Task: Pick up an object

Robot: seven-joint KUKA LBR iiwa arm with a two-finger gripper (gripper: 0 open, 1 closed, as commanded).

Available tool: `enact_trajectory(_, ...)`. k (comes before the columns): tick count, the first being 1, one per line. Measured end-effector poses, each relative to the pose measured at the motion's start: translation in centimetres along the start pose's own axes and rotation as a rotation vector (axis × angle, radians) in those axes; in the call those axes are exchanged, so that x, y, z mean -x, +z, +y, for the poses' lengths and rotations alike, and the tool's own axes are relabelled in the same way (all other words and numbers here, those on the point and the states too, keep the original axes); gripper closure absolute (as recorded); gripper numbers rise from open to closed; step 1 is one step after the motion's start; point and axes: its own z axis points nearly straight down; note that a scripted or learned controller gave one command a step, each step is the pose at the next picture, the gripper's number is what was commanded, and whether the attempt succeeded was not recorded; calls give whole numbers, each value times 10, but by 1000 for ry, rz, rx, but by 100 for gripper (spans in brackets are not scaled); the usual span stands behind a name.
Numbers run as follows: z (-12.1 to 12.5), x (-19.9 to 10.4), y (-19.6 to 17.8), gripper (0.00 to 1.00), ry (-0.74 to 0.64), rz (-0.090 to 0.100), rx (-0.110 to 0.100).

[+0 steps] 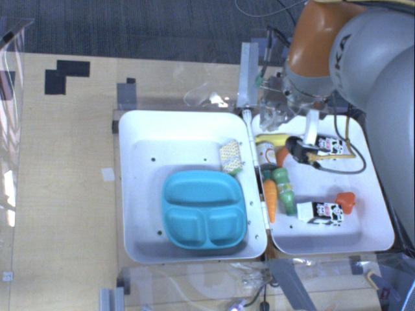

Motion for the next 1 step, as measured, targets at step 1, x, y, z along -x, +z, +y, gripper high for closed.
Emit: enact_trajectory(1, -21, -6, -25, 100, 168, 1, 1)
